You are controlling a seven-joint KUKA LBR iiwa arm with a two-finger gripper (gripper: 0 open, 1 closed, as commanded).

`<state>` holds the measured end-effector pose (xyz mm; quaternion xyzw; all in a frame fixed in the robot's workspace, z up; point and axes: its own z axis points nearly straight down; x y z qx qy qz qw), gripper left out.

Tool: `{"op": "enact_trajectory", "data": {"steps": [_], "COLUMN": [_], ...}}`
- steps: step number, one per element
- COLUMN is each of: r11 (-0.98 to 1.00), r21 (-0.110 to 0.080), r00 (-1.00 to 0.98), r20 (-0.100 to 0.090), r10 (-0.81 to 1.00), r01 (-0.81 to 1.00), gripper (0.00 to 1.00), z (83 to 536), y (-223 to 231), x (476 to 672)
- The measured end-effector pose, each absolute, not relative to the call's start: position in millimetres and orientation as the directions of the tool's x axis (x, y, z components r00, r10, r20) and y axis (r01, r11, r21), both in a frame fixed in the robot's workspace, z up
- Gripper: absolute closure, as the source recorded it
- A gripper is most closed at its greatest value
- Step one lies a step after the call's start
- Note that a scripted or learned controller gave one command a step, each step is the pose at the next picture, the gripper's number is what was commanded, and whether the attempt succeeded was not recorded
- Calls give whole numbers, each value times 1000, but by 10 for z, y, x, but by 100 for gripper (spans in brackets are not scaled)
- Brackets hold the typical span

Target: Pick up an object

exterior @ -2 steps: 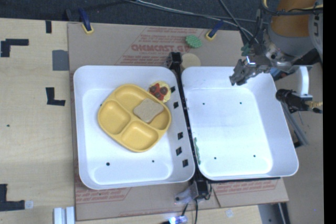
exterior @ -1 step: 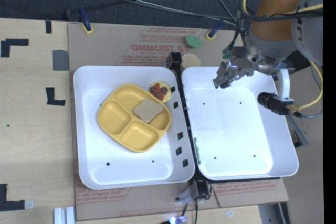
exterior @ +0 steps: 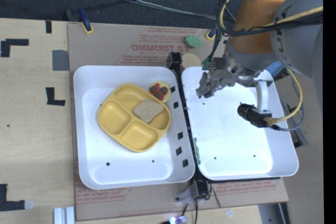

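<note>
A yellow divided plate lies in the left bin. A brown slice of toast rests in one of its compartments. A small dark red object sits at the plate's upper right rim. My gripper hangs over the upper left part of the right bin, just right of the divider between the bins. I see nothing between its fingers.
A small green object lies on the cardboard behind the bins. Black clips line the divider between the bins. A black cylindrical part on a cable hangs over the right bin. Cables loop around the arm.
</note>
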<state>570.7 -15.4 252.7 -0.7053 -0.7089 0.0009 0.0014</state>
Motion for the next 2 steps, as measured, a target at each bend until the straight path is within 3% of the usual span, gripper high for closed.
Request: {"op": "enact_trajectory", "data": {"steps": [2], "r11": [7], "r21": [-3], "r00": [-7], "r20": [2], "r10": [1000], "r01": [1000], "gripper": [100], "z": [2391], "y": [870], "x": [5436]}}
